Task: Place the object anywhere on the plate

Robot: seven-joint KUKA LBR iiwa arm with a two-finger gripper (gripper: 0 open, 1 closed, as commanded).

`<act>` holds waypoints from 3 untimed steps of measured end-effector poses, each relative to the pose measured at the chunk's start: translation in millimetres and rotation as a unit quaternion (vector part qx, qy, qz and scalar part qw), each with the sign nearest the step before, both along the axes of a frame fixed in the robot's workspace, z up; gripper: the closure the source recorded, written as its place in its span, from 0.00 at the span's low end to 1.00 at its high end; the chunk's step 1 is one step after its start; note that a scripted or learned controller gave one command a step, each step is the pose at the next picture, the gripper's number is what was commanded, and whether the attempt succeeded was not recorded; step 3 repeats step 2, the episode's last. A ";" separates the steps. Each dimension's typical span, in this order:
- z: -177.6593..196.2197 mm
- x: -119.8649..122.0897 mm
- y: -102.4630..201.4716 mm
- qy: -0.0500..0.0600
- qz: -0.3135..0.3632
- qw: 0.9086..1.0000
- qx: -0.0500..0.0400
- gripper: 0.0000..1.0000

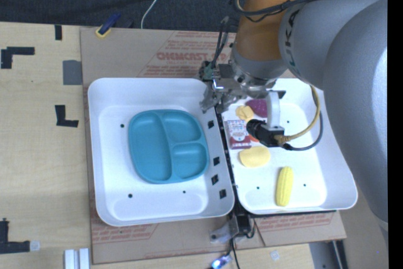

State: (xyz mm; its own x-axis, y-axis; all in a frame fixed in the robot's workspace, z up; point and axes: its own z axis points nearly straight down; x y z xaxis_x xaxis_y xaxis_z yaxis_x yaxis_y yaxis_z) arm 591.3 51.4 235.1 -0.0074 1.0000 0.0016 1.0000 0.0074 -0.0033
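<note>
A blue divided plate [169,145] lies in the middle of the left white bin [101,104], its three compartments bare, its two smaller wells toward the bin's right wall.

The objects lie in the right bin [334,195]. An ear of yellow corn [284,186] rests lengthwise near that bin's front edge. Just behind it, toward the bin's left wall, sits a pale yellow rounded piece [254,157]. Next to the left wall lies a small red-and-white packet [237,132], and just behind the packet is another small yellow item [244,113], with a purple scrap [258,107] beside it, partly hidden by the arm.

The gripper [217,94] hangs over the divide between the two bins, near their back corners, below the orange band [267,6] of the grey arm [343,53]. Cables and fittings crowd its tip, so it cannot be told how far apart its fingers stand or whether anything is between them. A black hose with a yellow line [296,138] loops from the wrist across the right bin.

Both bins sit on a cardboard sheet [170,53] on the bench [34,148].
</note>
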 end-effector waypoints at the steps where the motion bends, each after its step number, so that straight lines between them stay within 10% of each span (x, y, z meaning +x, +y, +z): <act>1: -19.7 -8.7 50.8 0.002 -0.001 1.000 -0.001 1.00; 2: -18.5 -8.0 47.9 0.001 -0.002 1.000 -0.001 0.00; 3: -18.5 -8.0 47.9 0.001 -0.002 1.000 -0.001 0.00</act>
